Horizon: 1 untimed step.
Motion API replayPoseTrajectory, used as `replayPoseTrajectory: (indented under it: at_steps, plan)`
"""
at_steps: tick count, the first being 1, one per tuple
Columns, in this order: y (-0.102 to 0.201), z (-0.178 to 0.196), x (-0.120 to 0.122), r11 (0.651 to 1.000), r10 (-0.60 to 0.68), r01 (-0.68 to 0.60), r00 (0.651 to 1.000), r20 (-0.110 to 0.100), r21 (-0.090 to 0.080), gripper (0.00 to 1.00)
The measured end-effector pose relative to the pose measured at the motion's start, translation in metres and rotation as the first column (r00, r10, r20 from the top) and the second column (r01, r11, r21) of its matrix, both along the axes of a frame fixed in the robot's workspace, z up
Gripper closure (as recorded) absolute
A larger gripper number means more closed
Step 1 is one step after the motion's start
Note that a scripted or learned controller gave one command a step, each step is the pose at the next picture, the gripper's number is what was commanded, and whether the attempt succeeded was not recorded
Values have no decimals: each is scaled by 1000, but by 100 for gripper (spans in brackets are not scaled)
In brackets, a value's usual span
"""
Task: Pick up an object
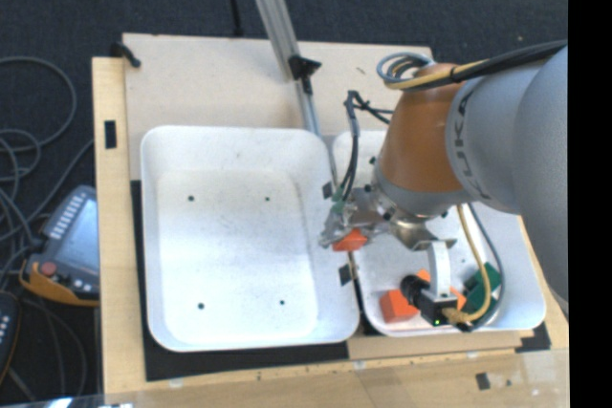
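Gripper (346,232) seen low over the rims where the two bins meet, with an orange block (394,305) lying apart from it in the right bin (512,248).

The orange block is found on the floor of the right bin, toward its near left corner, to the near right of the gripper and not touched by it. A green thing (485,285) is seen farther right in the same bin, by the near right corner. A small orange-red patch (350,242) is seen right at the gripper's tip; whether it is a separate thing, or is gripped, cannot be told. Whether the gripper is open or closed cannot be told either. The left bin (229,244) is seen to the gripper's left, its white floor marked with dark flecks.
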<state>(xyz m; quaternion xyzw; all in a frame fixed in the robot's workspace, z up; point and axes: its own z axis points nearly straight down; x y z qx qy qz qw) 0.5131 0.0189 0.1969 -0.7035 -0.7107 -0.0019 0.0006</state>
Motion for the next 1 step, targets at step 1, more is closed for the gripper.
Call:
replayPoseTrajectory:
  at_steps: [1]
  plan:
    - [-49,-1,15,1000,-13,13,1000,-1,-6,100]
